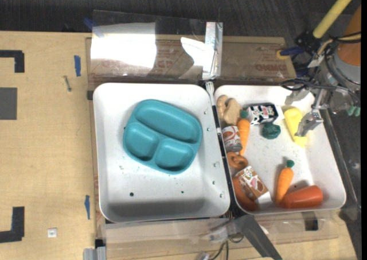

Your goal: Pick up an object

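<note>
Camera view: tool [307,128] over yellow toy [293,121], near right bin rim [334,151].

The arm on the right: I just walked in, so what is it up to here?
The gripper is down in the right bin, beside a yellow toy, apparently going for a pick. Carrots, a red toy and other toy food lie around. The left bin holds a teal tray.

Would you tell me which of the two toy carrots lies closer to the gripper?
The carrot at the right bin's front, beside the red pepper, lies closer to the gripper than the carrot by the divider.
</note>
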Robot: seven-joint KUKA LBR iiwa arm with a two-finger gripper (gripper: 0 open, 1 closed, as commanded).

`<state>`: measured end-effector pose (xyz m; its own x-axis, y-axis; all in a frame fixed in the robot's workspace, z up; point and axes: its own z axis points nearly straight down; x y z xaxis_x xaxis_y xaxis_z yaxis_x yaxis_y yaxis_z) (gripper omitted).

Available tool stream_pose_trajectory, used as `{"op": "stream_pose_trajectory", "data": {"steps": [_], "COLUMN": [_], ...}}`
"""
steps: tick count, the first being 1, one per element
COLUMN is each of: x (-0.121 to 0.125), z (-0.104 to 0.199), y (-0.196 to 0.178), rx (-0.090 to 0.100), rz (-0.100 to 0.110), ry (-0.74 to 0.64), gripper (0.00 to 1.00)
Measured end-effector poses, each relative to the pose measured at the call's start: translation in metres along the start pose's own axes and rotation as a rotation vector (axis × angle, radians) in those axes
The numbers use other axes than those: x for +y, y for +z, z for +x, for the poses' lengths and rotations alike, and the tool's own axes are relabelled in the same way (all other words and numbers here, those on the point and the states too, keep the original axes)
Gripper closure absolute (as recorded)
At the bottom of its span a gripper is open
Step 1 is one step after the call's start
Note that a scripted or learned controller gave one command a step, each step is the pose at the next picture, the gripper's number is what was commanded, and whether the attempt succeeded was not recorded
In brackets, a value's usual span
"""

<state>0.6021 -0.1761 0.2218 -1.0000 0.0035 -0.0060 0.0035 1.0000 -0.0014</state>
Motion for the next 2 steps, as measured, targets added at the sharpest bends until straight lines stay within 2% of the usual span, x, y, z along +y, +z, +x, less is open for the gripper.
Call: {"op": "stream_pose_trajectory", "data": {"steps": [1, 2], "x": [-0.019, -0.036], "z": [0.096, 0.112], "y": [0.091, 0.129], "rx": [0.008, -0.027], "rz": [-0.002, 0.002], "ry": [0.149, 0.165], "gripper": [0.0, 0.0]}}
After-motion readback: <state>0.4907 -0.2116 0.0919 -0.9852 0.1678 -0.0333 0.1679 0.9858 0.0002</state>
